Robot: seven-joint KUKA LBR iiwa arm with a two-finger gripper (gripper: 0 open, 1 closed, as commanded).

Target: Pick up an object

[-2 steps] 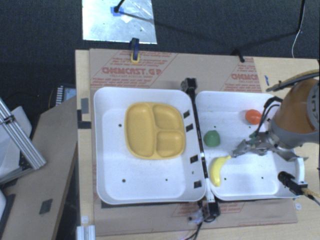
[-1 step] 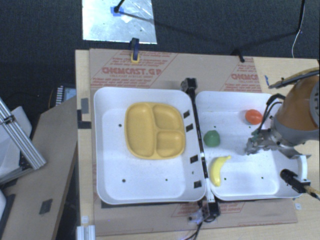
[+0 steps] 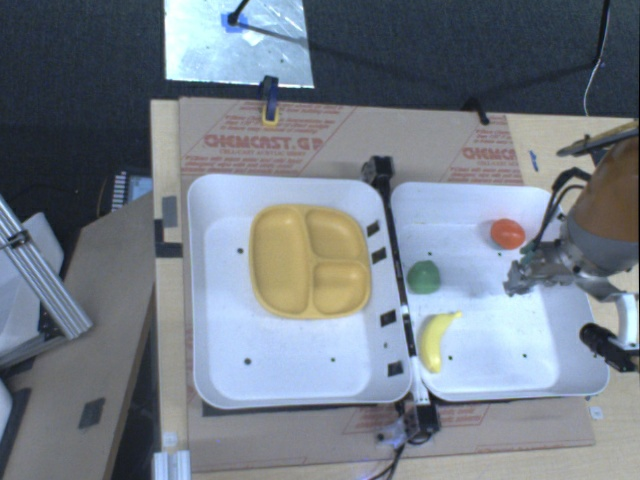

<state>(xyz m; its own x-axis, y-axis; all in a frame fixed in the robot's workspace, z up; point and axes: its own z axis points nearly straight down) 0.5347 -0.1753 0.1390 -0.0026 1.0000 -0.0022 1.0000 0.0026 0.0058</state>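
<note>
Two white bins: the left bin (image 3: 215,368) holds one yellow divided plate (image 3: 308,260). The right bin (image 3: 500,373) holds three objects: one orange ball (image 3: 507,233), one green ball (image 3: 424,276), one banana (image 3: 436,338). The gripper (image 3: 520,276) hovers right of the green ball, gripping nothing.

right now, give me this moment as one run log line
hand: over right white bin, nothing seen held | round orange object: nearest | round green object, yellow banana: same bin

I get even, bright overhead light; the foil sheet (image 3: 238,26) glares, the bins (image 3: 300,383) look washed-out, shadows are soft, and the whole picture is slightly blurred.
</note>
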